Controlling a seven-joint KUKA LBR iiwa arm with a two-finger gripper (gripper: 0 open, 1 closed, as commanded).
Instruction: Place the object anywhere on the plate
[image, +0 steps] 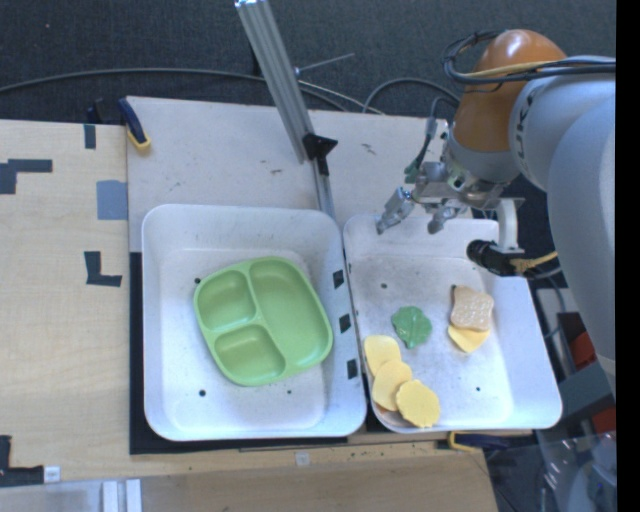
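A light green divided plate (262, 322) lies in the left white bin (160, 300), tilted a little, with nothing on it. In the right bin (520, 390) lie a small green leafy piece (411, 326), a tan bread-like piece (472, 308) on a yellow wedge (466, 338), and three yellow round slices (400, 382) at the front left corner. My gripper (413, 215) hangs over the back rim of the right bin, above and behind the green piece. Its two fingers are spread apart with nothing between them.
A slanted grey metal pole (288, 90) comes down to the bench between the bins at the back. A blue and yellow clamp (133, 124) sits at the bench's back left. Black cables trail behind the bench.
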